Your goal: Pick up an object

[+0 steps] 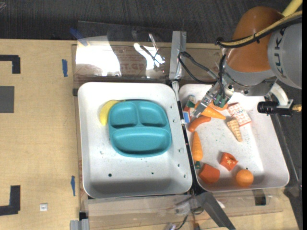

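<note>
My gripper (210, 104) hangs low over the far-left corner of the right bin (268, 147), reaching in from the right. Just beneath it lie an orange wedge (216, 112) and a curved orange piece (198, 122); whether either is touched is unclear. Further along the bin's left side lies a long carrot (197, 146). A red pepper piece (228, 161), a round orange fruit (244, 177) and a reddish-orange ball (209, 173) sit near the front. A tan cone (235, 129) and a red-and-white packet (240, 114) lie right of the gripper.
The left bin (91, 143) holds a teal divided plate (139, 127) with a yellow item (104, 110) tucked behind its left edge. A raised divider (183, 128) separates the bins. The arm's grey and orange body (254, 47) looms over the right bin's far side.
</note>
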Tool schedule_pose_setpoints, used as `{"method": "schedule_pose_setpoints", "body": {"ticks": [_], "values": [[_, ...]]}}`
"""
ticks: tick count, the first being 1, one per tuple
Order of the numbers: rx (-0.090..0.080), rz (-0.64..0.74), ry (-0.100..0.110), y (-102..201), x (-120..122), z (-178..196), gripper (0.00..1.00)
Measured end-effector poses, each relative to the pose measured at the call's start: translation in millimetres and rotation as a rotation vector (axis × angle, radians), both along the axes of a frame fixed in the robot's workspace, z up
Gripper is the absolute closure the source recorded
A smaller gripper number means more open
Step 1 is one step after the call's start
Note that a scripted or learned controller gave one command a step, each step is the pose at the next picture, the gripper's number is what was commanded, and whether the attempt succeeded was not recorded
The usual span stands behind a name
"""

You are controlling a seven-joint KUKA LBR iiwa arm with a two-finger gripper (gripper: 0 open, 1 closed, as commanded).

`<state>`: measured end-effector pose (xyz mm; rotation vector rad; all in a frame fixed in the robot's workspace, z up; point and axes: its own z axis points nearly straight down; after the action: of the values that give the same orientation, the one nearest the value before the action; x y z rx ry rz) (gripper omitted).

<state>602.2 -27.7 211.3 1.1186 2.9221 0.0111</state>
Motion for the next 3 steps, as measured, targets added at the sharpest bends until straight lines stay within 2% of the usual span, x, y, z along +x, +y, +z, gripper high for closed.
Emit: {"method": "schedule_pose_setpoints", "body": {"ticks": [1,2,3], "values": [[-0.001,0.032,0.004,42.9,19.1,47.1,1.0],[-0.004,0.033,-0.001,42.3,20.1,57.0,1.0],[-0.003,0.065,0.013,40.5,-39.3,28.1,1.0]]}}
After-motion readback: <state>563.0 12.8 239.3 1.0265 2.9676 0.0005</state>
